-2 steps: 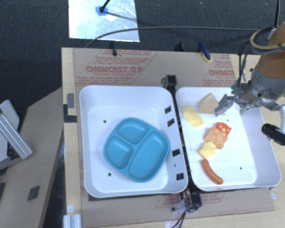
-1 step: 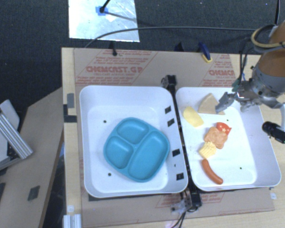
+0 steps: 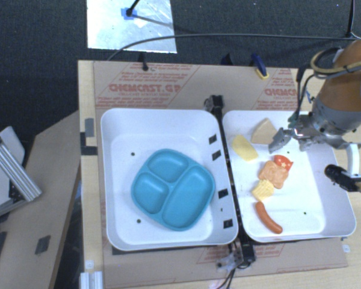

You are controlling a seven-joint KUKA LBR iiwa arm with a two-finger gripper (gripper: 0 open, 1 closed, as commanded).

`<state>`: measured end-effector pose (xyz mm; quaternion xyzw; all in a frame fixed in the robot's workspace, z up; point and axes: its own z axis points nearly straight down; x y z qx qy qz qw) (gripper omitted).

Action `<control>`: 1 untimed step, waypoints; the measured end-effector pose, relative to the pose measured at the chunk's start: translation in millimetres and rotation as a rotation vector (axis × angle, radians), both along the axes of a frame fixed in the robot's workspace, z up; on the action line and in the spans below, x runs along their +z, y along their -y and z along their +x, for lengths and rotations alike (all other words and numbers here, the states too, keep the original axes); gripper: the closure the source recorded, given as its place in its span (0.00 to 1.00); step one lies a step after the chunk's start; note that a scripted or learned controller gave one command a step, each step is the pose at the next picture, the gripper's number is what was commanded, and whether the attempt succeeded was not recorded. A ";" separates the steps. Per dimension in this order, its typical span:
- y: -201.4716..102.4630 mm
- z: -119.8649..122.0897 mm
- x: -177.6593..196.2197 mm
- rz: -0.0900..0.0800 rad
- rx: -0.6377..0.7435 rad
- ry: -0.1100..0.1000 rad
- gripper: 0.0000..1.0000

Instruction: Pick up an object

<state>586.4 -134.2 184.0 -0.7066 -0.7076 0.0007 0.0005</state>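
My gripper [image 3: 292, 141] hangs open over the back of the right bin [image 3: 337, 221], with nothing between its fingers. Just left of it lies a beige wedge [image 3: 263, 131], and a red and orange toy [image 3: 276, 168] sits just below it. A yellow block [image 3: 245, 148] rests near the bin's left wall. Toward the front lie a small yellow piece [image 3: 263, 189] and an orange sausage [image 3: 269, 217].
The left bin [image 3: 123, 131] holds a blue compartment plate [image 3: 172, 188]. A black divider with clips [image 3: 222, 161] runs between the two bins. A black part of the arm [image 3: 340, 175] juts over the right bin's right side. A metal rail [image 3: 12, 170] lies at far left.
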 end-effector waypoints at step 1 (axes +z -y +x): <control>-6.3 -6.7 -57.9 0.001 0.000 -0.001 0.00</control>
